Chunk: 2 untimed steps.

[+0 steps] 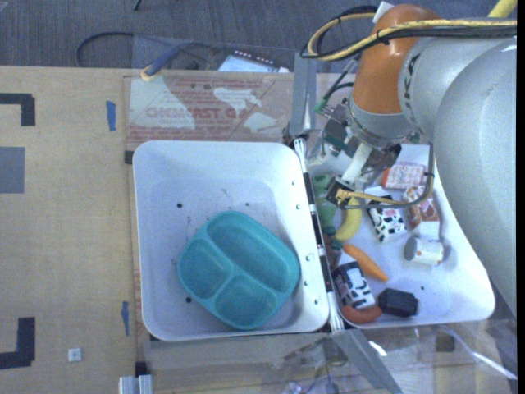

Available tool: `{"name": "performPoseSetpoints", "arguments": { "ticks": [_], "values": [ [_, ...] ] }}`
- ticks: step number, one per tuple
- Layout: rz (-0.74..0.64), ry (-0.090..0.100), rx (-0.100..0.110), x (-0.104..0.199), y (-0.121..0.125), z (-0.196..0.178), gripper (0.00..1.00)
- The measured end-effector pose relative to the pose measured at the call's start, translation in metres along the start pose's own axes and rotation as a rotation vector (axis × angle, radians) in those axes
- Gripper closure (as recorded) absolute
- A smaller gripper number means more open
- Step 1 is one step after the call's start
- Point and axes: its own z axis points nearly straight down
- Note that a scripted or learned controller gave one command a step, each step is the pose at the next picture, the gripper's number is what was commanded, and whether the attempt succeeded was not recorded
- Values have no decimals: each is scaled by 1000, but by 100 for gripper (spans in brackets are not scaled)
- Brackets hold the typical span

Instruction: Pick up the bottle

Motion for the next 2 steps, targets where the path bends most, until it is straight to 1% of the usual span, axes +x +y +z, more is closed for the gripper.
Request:
{"name": "performPoseSetpoints", "arguments": {
  "ticks": [1, 2],
  "values": [
    [-69, -1, 2, 16, -68, 1, 0],
    [-191, 0, -3, 8, -5, -17, 0]
  ]
}}
